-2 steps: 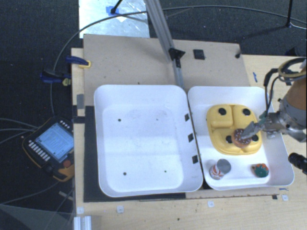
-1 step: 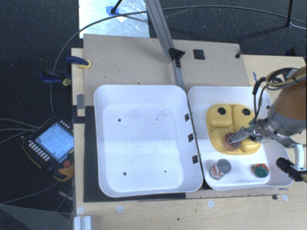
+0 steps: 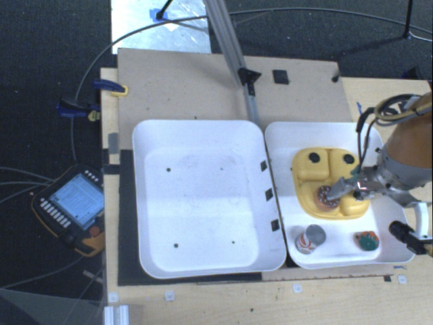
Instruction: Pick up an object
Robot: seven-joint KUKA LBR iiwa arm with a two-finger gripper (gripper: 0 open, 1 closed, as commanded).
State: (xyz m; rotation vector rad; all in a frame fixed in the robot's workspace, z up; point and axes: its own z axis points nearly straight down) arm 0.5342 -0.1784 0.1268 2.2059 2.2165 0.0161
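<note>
Dark carpet surrounds the bench [image 3: 203,87]; from three o'clock the gripper [image 3: 340,191], jaw state unclear, overlies a yellow toy [image 3: 318,168].

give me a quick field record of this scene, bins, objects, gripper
left bin: shallow white bin
right bin: shallow white bin holding three things
largest object: yellow moulded plastic toy with dark spots, in the right bin
front objects: small grey and red round object; small green and orange object
gripper: gripper low over the yellow toy's near right part
grasp: cannot tell
bench side: teach pendant left of the bins
</note>
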